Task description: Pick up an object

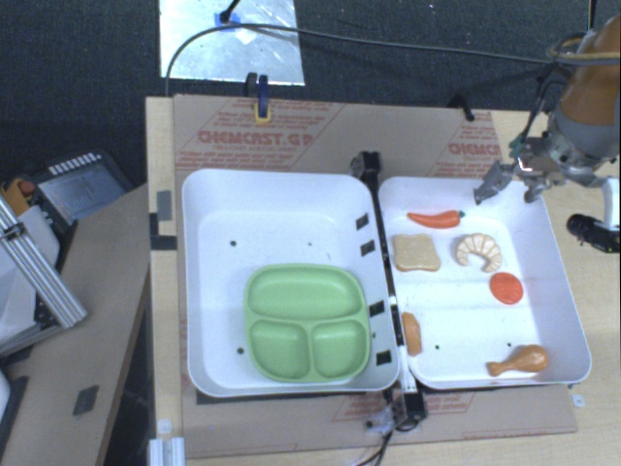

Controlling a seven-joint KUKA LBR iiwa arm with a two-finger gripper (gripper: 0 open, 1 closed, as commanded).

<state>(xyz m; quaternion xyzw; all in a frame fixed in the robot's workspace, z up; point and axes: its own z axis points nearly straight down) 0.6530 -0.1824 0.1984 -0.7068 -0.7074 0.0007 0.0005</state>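
Observation:
The right bin point(553, 250) holds several toy foods: a red chili pepper point(435, 219), a slice of toast point(416, 252), a croissant point(480, 250), a red tomato slice point(506, 287), a chicken drumstick point(519, 360) and a small orange piece point(411, 333) by the left wall. My gripper point(506, 187) hangs over the bin's far right corner, above and right of the chili. Its two fingers point(488, 184) stand spread apart, with nothing between them.
The left bin point(213, 221) carries a green sectioned plate point(306, 320). Black clips point(369, 168) run along the seam between the bins. A cable crosses the back, and a yellow clamp point(260, 100) sits at the bench's far edge. Gear lies on the table at left.

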